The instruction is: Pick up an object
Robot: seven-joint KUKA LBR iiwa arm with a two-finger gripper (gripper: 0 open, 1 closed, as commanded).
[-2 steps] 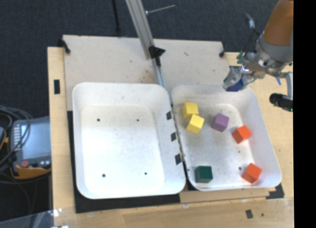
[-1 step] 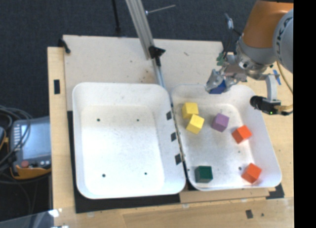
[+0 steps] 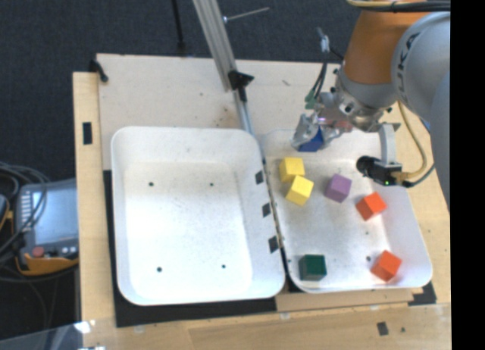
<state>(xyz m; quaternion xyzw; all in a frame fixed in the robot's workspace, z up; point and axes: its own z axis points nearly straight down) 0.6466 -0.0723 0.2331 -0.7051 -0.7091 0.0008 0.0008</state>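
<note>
My gripper (image 3: 311,133) hangs over the far left corner of the right bin (image 3: 413,227), below the orange wrist band. A small blue block (image 3: 311,143) shows between its fingers, and the fingers are shut on it. Loose in the right bin lie two yellow blocks (image 3: 292,167) (image 3: 300,189) touching each other just in front of the gripper, a purple block (image 3: 339,187), two orange blocks (image 3: 371,206) (image 3: 386,264) and a dark green block (image 3: 311,267) at the near left corner.
The left bin (image 3: 189,212) lies beside the right one, and their rims meet at the middle. A slanted metal rail (image 3: 216,30) rises behind the bins. A black cable with a small module (image 3: 379,169) hangs off the wrist over the right bin.
</note>
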